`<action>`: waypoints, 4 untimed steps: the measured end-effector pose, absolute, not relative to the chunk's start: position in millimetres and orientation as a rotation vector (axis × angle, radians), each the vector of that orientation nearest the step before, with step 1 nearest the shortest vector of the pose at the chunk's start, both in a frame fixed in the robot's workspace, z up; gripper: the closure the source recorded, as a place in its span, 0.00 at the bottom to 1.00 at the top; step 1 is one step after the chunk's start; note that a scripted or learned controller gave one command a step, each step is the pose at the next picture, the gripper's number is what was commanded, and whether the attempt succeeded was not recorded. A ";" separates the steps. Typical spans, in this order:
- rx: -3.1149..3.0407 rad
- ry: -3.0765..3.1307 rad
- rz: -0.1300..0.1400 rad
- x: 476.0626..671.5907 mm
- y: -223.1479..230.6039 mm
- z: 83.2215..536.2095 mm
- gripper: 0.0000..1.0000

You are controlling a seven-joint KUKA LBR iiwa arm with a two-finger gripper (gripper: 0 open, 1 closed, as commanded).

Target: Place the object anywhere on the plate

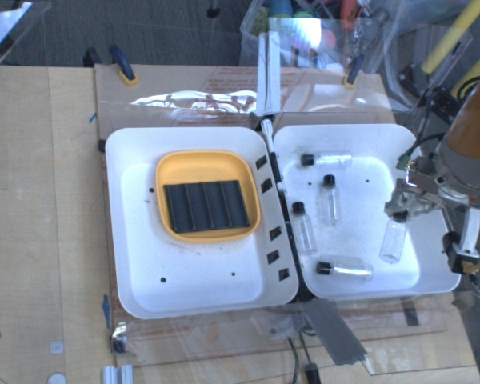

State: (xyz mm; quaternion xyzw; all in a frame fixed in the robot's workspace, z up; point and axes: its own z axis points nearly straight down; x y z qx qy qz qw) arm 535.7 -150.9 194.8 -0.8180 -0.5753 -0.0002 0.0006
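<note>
Camera view: you've got a clear vial (393, 241) hanging near-vertical, cap end up, in the gripper (399, 212). Fingers pinch its top over the right bin (360, 282).

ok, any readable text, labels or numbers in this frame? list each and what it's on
None readable.
Vials in the right bin: clear glass, black caps, no label visible.
Yellow plate with dark ridged insert: no markings.
Cardboard sheet behind the bins: faint reddish print, too blurred to read.
</note>
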 end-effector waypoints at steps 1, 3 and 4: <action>-2.335 -2.105 0.000 506.3 -159.3 269.3 1.00; -1.730 -2.631 0.000 520.2 -224.3 399.5 1.00; -1.473 -2.785 0.000 523.2 -223.1 436.2 1.00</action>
